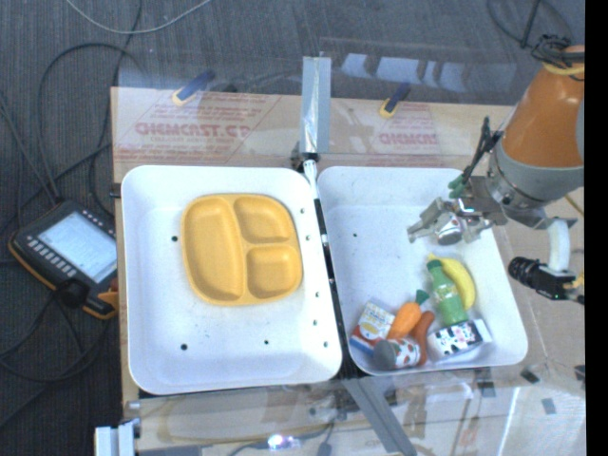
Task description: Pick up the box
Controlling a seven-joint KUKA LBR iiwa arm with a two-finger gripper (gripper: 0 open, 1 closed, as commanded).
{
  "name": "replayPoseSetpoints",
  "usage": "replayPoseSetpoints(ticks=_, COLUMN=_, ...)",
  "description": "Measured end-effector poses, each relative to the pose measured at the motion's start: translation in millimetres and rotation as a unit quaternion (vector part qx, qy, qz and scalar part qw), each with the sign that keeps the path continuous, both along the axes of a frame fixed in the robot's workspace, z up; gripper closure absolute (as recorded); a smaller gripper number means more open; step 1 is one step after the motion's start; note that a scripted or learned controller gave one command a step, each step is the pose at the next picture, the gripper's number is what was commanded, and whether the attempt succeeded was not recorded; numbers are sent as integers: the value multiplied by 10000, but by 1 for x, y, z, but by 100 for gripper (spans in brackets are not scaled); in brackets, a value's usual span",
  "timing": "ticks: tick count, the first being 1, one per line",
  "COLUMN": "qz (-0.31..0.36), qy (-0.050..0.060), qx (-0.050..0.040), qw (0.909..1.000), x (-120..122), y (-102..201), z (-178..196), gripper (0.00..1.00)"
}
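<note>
The box (375, 322), a small white carton with orange and blue print, lies in the right bin (380, 207) near its front left corner. It touches a carrot (407, 318) on its right. My gripper (435, 230) hangs over the middle right of the same bin, well behind the box and to its right. Its silver fingers (421, 225) point left and stand open with nothing between them.
Beside the box lie a green bottle (448, 294), a banana (463, 275), a round can (403, 352) and a black-and-white carton (461, 338). The left bin (152, 340) holds a yellow divided plate (241, 248). A handheld pendant (66, 250) lies left of the bench.
</note>
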State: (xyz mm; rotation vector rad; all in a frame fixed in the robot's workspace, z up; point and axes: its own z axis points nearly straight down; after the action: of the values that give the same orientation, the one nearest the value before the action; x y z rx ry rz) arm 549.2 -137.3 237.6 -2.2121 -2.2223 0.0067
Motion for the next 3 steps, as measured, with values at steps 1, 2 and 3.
replayPoseSetpoints(ticks=1, qz=102, qy=-16, qx=1, qw=9999, x=10, y=28, z=-145, gripper=0)
replayPoseSetpoints(ticks=2, qz=432, qy=-127, qx=-55, qw=9990, x=-2, y=34, z=-148, gripper=0)
replayPoseSetpoints(ticks=3, qz=823, qy=-95, qx=-41, qw=9966, x=3, y=34, z=-148, gripper=0)
